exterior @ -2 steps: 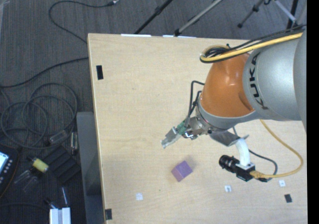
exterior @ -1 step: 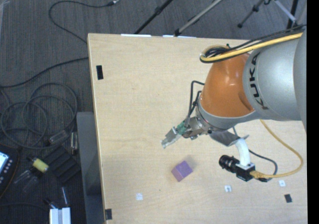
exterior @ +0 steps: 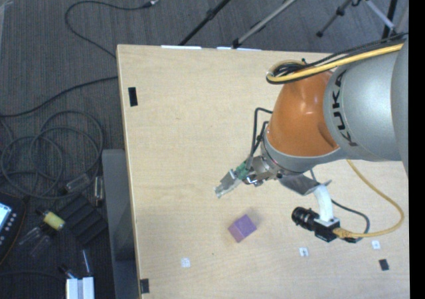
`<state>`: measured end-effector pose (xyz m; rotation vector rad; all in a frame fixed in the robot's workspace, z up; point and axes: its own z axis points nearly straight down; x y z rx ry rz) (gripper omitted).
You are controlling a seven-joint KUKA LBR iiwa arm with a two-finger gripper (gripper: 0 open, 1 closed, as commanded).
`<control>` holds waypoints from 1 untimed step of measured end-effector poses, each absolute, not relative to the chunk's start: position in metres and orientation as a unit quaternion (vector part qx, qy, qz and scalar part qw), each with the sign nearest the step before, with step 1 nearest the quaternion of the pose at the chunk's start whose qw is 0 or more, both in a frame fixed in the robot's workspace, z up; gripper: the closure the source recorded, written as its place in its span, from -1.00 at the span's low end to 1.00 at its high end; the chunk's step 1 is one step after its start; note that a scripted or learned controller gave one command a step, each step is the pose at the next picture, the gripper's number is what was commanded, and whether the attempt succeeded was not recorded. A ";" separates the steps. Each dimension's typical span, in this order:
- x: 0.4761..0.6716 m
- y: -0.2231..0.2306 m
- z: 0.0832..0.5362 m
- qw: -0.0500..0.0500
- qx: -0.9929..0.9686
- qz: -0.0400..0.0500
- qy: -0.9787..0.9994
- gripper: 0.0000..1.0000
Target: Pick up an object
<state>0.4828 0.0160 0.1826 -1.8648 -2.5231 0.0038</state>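
Hand poised above a purple block on the pale wooden surface.

The hand (exterior: 228,185) juts left from under the orange band of the arm (exterior: 302,121); whether it is open or closed I cannot tell, and nothing shows in its grip. The purple block (exterior: 242,227) lies on the surface (exterior: 179,158) just below and slightly right of the hand, apart from it. A small black camera (exterior: 312,219) hangs to the hand's right.

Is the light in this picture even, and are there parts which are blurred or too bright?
Camera view: the light is soft and even over the pale wooden board; the small purple cube casts a faint shadow; the grey arm housing shows a bright sheen near the right side; the two-finger gripper looks soft, its fine detail unclear; the dark carpet is dim.
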 end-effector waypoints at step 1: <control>0.484 -0.015 0.198 0.000 -0.548 0.000 -0.837 -1.00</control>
